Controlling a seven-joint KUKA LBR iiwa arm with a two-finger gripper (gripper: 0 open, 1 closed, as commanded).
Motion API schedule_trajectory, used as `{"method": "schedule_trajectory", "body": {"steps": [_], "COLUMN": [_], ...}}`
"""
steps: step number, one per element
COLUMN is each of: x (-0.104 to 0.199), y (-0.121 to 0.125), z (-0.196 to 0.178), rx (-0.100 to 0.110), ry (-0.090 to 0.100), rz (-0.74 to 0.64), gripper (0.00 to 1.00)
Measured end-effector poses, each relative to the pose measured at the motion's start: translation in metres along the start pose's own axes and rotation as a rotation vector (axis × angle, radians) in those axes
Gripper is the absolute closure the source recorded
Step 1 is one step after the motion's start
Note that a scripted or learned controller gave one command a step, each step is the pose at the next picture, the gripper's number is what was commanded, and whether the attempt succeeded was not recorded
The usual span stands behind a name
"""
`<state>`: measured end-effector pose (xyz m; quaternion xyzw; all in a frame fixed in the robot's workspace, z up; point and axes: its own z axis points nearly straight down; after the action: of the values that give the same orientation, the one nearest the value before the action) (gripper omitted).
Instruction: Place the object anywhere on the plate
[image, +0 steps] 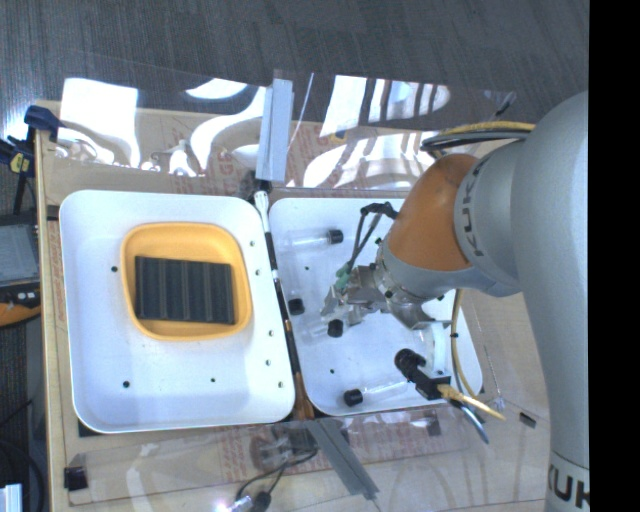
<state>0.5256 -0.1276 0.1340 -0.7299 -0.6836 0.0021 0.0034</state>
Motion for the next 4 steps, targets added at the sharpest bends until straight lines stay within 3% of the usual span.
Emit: {"method": "schedule_trajectory", "body": {"steps": [1,2,3,4], "x": [0.062,0.094,0.094,0.065], "y": [0.015,0.040,0.040,0.091], "z": [-0.058,-0.057,-0.057,-0.084], "rx": [-0.004,-0.005,-0.005,-0.008], "ry": [-0.001,-0.002,-0.002,-0.003], "rz": [-0.032,-0.127,-0.127,-0.334], "gripper": [1.00,1.00,0.00,0.00]}}
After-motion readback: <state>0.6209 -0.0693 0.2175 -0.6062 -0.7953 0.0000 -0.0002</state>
